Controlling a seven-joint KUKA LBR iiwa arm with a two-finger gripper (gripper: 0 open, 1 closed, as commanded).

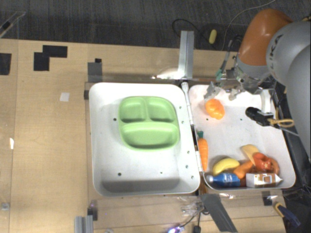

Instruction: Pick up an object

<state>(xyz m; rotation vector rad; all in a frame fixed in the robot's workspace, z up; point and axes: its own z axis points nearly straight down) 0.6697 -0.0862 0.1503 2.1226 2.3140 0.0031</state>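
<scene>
tool hangs at the far end of the right bin | fingers look spread wide, nothing between them | orange pepper sits just below-left of it, toward the divider | so basically a short drop gets there

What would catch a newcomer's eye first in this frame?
Most striking is the green divided plate lying alone in the middle of the left bin. Next comes the grey and orange arm reaching in at the upper right, its gripper hanging just above an orange pepper in the right bin. A bright heap sits in that bin's near corner: a banana, a carrot and a blue bottle.
</scene>
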